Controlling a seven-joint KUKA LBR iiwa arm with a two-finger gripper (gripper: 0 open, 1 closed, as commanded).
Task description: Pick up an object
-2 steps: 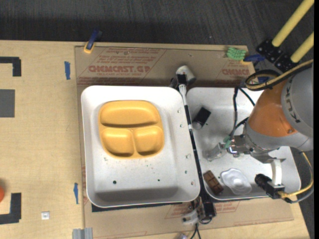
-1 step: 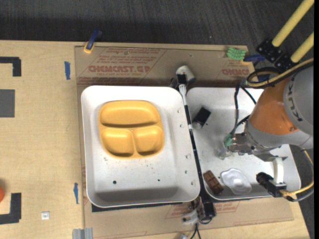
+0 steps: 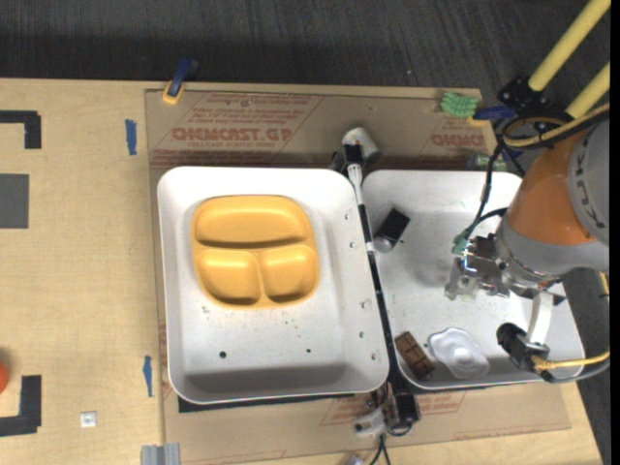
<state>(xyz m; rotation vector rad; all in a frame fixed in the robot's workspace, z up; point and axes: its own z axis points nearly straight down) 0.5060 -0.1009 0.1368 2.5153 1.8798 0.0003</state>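
A: Hand point(image 3: 472, 277) hovers in the right white bin point(image 3: 436, 187); grip state, I cannot tell.
B: Candidates?
A: Clear plastic cup point(image 3: 459, 350) just below it, brown chocolate bar point(image 3: 414, 356) beyond, black block point(image 3: 391, 227) up-left.
B: Centre squarely over one, then descend straight.

divided plate point(image 3: 256, 250) in left bin point(image 3: 184, 356); small block point(image 3: 391, 227), bar point(image 3: 414, 355), clear cup point(image 3: 458, 350) in right bin point(image 3: 436, 187)

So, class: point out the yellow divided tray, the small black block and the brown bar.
yellow divided tray point(image 3: 256, 250), camera view, central ridge.
small black block point(image 3: 392, 226), camera view, top face.
brown bar point(image 3: 414, 355), camera view, middle.
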